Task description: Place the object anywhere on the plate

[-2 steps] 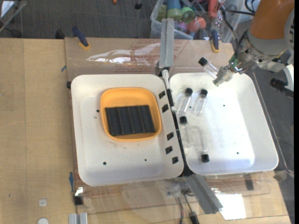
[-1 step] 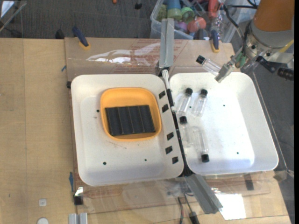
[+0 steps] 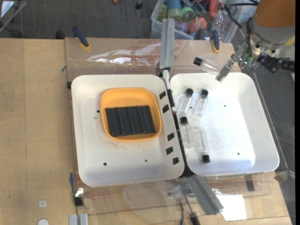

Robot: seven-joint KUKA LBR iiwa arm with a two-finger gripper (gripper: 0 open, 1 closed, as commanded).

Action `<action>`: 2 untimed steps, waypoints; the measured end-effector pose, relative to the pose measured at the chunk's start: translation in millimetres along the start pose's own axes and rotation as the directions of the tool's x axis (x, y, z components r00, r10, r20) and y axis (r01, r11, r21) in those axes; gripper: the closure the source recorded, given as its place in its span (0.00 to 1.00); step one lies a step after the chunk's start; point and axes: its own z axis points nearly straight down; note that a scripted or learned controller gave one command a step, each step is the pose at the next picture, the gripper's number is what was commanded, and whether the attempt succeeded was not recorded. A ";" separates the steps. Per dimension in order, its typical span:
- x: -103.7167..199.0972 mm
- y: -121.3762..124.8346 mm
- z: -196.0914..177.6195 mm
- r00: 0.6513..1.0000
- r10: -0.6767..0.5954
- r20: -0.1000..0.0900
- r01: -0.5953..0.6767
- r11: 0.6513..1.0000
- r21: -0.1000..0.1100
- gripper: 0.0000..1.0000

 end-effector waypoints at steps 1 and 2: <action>-17.9 -27.2 -43.6 0.991 -0.133 0.001 0.133 0.991 0.000 1.00; -47.5 -71.4 -71.1 0.972 -0.237 0.001 0.237 0.972 0.000 1.00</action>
